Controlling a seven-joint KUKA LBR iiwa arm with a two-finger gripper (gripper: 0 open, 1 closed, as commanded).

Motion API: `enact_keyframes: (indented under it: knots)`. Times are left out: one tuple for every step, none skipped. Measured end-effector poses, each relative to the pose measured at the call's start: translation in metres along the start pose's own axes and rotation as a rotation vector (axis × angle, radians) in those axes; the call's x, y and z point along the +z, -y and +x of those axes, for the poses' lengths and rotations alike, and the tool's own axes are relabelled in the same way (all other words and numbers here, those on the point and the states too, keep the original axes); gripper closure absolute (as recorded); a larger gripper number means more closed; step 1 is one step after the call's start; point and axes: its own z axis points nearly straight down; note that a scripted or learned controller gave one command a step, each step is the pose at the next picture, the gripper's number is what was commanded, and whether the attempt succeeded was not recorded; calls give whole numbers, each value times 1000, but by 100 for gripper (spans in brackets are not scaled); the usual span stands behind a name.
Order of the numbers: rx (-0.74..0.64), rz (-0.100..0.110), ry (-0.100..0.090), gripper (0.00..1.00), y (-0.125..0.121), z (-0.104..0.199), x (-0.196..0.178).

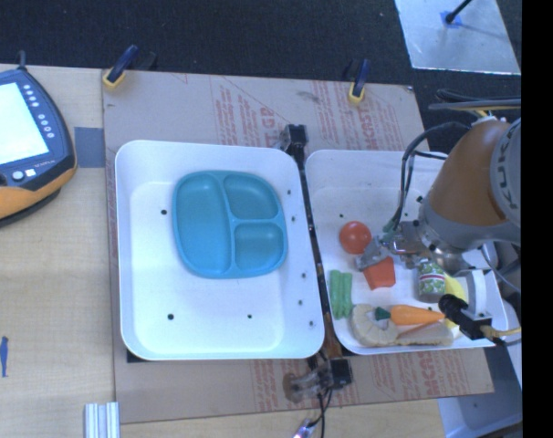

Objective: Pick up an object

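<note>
The right bin (349, 172) holds a red tomato (354, 236), an orange-red block (380, 275), a green piece (340, 293), a carrot (416, 316) lying on a tan bread slice (379, 330), a small can (431, 280) and a yellow piece (455, 287). My gripper (383, 250) is low in this bin, just right of the tomato and directly over the block's upper edge. The wrist hides the spot where it meets the block.
The left bin (149, 272) carries a blue divided plate (229, 223). A teach pendant (21, 149) lies at the far left of the bench. Clamps (120, 66) sit at the board's back edge. The arm's orange body (473, 185) covers the right bin's far right side.
</note>
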Motion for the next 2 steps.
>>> enact_keyframes:
  knots:
    - [-4,2,1,100,0,-1,-10]
    - [-1,-1,-1,100,52,52,-100]
